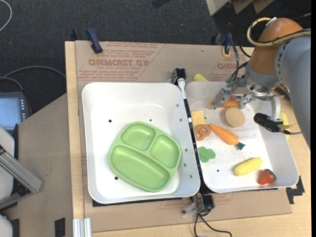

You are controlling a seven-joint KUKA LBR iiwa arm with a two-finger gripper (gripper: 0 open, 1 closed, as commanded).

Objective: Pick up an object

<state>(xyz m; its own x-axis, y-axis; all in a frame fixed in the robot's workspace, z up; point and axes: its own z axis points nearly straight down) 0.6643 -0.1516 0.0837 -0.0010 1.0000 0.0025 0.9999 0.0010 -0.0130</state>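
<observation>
Your hand sits low at the back of the right bin, touching an orange piece; you cannot tell its state. You're at the grasp step: confirm the grip, then lift straight.

Robotics lab, as I see it: clamped bench board, two white bins, loose cables, toy food.

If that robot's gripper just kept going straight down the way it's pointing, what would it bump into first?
Probably the small orange piece lying right under the gripper at the back of the right bin; depth is hard to judge from this slanted view.
</observation>
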